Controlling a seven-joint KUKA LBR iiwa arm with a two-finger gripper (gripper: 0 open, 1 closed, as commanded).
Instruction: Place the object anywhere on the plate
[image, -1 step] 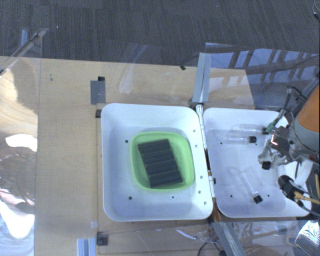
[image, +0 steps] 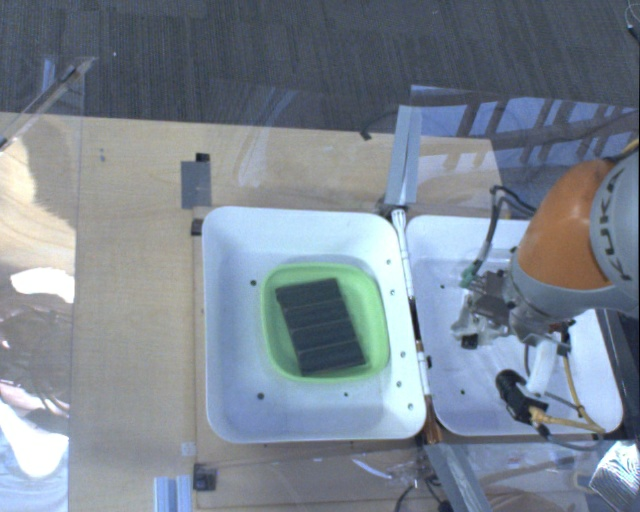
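A green square plate (image: 372, 300) lies in the middle of the left white bin (image: 230, 300). A dark grey ridged block (image: 320, 326) rests flat on the plate, turned slightly askew. My gripper (image: 478, 318) hangs over the left part of the right white bin (image: 440, 390), well to the right of the plate and apart from the block. The grey and orange arm (image: 570, 245) above it hides much of that bin.
A raised rim (image: 410, 320) divides the two bins. A black connector with yellow cable (image: 525, 400) hangs from the arm near the right bin's front edge. A metal post (image: 402, 160) stands behind the bins. Bare wooden bench lies to the left.
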